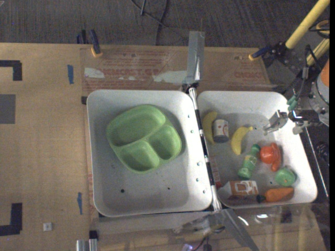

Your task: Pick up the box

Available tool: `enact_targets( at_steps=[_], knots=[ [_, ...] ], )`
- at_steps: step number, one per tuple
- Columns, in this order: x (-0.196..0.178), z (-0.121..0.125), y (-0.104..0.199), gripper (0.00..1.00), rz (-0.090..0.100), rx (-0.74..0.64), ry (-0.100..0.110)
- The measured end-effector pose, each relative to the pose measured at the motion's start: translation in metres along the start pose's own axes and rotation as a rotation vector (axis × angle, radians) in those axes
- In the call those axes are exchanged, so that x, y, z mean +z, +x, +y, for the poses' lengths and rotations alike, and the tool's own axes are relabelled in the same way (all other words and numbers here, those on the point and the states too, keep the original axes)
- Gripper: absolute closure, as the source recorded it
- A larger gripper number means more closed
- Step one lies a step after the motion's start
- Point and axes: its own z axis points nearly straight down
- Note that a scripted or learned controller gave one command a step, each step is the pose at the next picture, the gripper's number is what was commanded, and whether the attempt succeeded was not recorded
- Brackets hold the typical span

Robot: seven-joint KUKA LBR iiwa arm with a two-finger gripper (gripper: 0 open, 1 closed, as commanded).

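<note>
Against the near wall of the right bin (309, 166) lies the box (241, 187), an orange carton flat on the bin floor, well apart from the gripper (276, 122) and on the near side of it. An orange carrot-shaped toy (277, 194) sits just beside the box, and a small green bottle (249, 162) lies between the box and the fingers. A yellow banana (239, 139) rests close to the fingers, on the side toward the divider; beyond it are a small can (221, 130) and a second yellowish piece (208, 126) against the divider. A red-orange toy (270, 154) and a round green one (285, 177) lie nearer than the fingers, toward the arm's side. The gripper hangs over the far right part of this bin; nothing is seen between its fingers, and whether they are spread or closed cannot be told. Well away from the fingers, the left bin (104, 192) holds a green divided plate (144, 137).
</note>
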Motion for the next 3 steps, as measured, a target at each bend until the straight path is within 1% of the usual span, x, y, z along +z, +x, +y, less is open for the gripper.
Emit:
enact_targets(
  at_steps=[1, 2, 3],
  knots=[
    [0.177, -0.044, 0.017, 0.0, 0.001, 0.362, -0.011],
    [-0.071, -0.016, 0.004, 0.0, -0.001, 0.952, 0.0],
    [-0.08, -0.015, 0.006, 1.0, -0.003, 0.946, 0.002]
  ],
)
